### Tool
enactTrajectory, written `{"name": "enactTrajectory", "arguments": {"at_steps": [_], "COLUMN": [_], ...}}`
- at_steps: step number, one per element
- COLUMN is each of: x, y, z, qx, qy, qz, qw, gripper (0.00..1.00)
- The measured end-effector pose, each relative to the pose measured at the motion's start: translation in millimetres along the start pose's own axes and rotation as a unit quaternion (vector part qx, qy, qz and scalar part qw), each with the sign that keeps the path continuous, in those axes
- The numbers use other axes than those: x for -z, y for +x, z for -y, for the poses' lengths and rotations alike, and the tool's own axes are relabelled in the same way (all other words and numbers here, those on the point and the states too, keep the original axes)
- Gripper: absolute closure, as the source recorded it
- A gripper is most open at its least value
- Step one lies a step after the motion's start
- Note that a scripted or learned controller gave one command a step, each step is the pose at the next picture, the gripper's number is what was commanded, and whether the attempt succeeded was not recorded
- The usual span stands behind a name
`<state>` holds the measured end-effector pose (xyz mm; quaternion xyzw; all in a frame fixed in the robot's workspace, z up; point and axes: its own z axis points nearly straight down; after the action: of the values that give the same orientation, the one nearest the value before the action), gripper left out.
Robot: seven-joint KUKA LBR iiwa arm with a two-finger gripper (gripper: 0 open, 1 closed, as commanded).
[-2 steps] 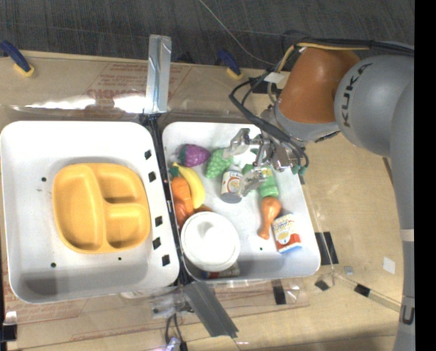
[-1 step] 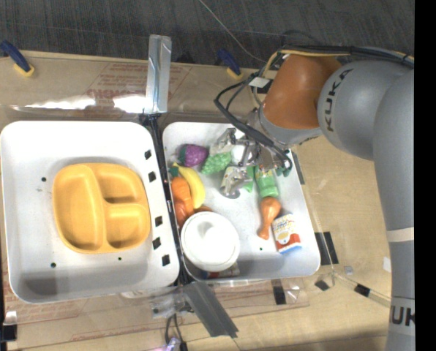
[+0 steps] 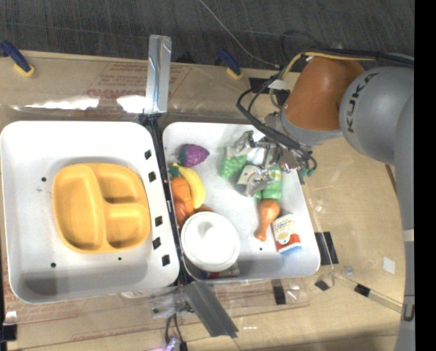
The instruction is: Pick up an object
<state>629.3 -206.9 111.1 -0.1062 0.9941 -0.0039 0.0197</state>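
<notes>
Over the right bin's [image 3: 309, 258] 1 o'clock area sits the gripper [image 3: 256, 172], low among green toys; whether it is open or closed cannot be told, metal parts and cables clutter it. Arm [image 3: 371, 115] comes in from 3 o'clock, orange band [image 3: 317, 93] just above the bin's right rim.

Right bin contents: green toy [image 3: 231, 167] touching the gripper's 9 o'clock side, another green piece [image 3: 272, 189] at its 5 o'clock. Purple grapes [image 3: 194, 153] near the top-left corner. Banana [image 3: 192, 183] and an orange carrot-like toy [image 3: 180, 196] pressed along the left wall. White bowl [image 3: 210, 240] at 7 o'clock, against the bottom-left corner, touching the carrot. Drumstick [image 3: 265, 216] at 5 o'clock, just beside a small white-red-blue carton [image 3: 285, 234] near the right wall. Open floor: a strip in the middle between banana and drumstick, plus a bit along the top rim.

Left bin [image 3: 28, 152] holds a yellow divided tray [image 3: 101, 205], centred, with wide bare margins on all sides, most at 6 o'clock. Bins touch along the middle edge. Surface [image 3: 357, 225] at 3 o'clock is bare brown board with tape marks.
</notes>
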Motion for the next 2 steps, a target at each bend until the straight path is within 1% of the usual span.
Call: {"name": "enactTrajectory", "arguments": {"at_steps": [1, 2], "x": [-15.9, -7.0], "y": [46.3, 44.8], "z": [-9.3, -11.6], "qx": [-0.013, -0.010], "qy": [-0.006, -0.007], "qz": [-0.018, -0.018], "qw": [0.9997, 0.9998], "gripper": [0.00, 1.00]}}
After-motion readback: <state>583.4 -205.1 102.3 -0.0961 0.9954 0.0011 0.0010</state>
